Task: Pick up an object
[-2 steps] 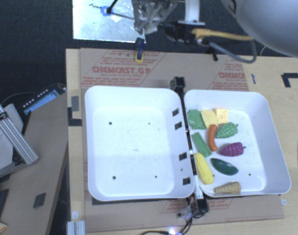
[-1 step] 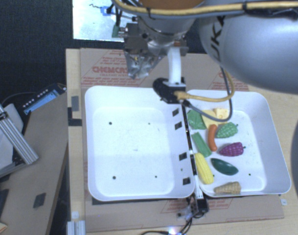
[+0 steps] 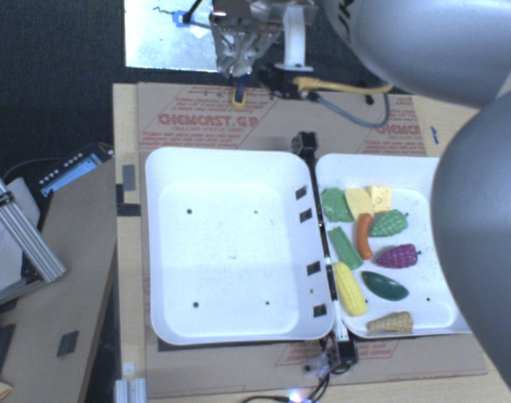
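Observation:
The right bin point(image 3: 440, 321) holds several toy foods: a corn cob point(image 3: 349, 288), purple grapes point(image 3: 398, 256), an orange carrot point(image 3: 365, 235), a bumpy green fruit point(image 3: 389, 222), yellow cheese pieces point(image 3: 360, 201), a green leaf point(image 3: 336, 204), a green pod point(image 3: 343, 246), a dark green vegetable point(image 3: 384, 286) and a tan cone point(image 3: 391, 321). My gripper point(image 3: 238, 70) hangs high near the top of the view, beyond the far rim of the left bin point(image 3: 230, 250). A small yellow piece point(image 3: 238, 97) shows just below its tip; whether it is held is unclear.
The arm's big grey body point(image 3: 473, 141) covers the right side and part of the right bin. Both bins rest on a cardboard sheet point(image 3: 205, 120). A cable point(image 3: 347, 86) trails from the wrist. A metal rail point(image 3: 24, 233) lies left of the bench.

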`<state>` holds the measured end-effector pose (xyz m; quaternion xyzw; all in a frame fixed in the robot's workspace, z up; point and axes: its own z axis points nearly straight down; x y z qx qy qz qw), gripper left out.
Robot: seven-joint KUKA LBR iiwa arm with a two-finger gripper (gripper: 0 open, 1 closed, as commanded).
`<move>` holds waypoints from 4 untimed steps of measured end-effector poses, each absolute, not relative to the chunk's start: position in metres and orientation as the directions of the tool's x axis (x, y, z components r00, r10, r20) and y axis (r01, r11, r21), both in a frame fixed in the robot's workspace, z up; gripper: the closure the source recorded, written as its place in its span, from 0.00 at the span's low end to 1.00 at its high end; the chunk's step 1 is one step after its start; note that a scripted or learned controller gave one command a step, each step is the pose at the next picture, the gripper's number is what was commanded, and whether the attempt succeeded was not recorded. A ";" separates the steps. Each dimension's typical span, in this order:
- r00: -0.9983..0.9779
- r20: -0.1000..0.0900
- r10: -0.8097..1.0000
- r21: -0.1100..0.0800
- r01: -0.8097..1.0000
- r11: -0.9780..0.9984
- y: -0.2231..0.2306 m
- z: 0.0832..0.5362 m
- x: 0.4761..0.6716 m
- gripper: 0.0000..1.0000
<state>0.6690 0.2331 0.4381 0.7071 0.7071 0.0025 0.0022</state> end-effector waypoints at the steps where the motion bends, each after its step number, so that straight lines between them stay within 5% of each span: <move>1: -0.006 0.005 1.000 0.013 1.000 0.006 0.234 0.543 0.668 1.00; 2: -0.002 -0.004 1.000 -0.014 1.000 0.002 0.234 0.402 0.629 1.00; 3: -0.001 0.001 1.000 0.006 1.000 0.001 0.234 0.428 0.670 1.00; 4: 0.006 -0.003 1.000 -0.001 1.000 -0.006 0.153 0.397 0.669 1.00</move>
